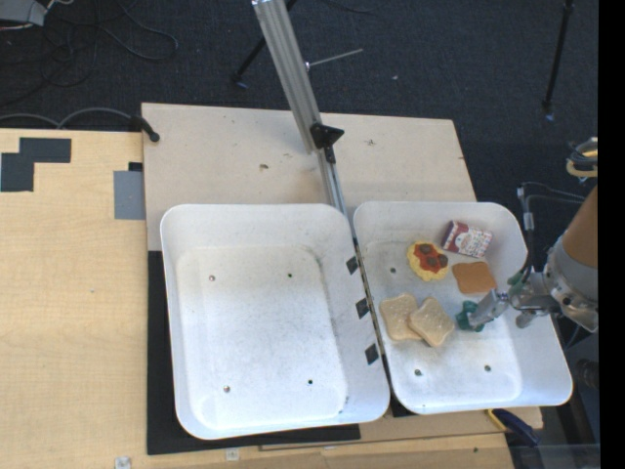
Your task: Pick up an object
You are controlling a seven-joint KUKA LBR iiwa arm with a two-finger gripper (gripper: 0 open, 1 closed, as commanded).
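Matt plastic, pale wood, ribbed metal

White bins (259, 399) look smooth matt plastic; the bench (234, 154) pale wood; the slanted rail (290, 66) brushed metal.

A single fixed camera looks down at a slant from above the counter (391, 154), far enough back to take in both white bins (264, 320) side by side, the dark floor (439, 47) beyond them and the arm (576, 262) reaching in from the right edge.

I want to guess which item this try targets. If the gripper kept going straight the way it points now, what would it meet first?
The gripper points left across the right bin. Most likely it meets the nearer bread slice first, though its height above the slice is unclear.
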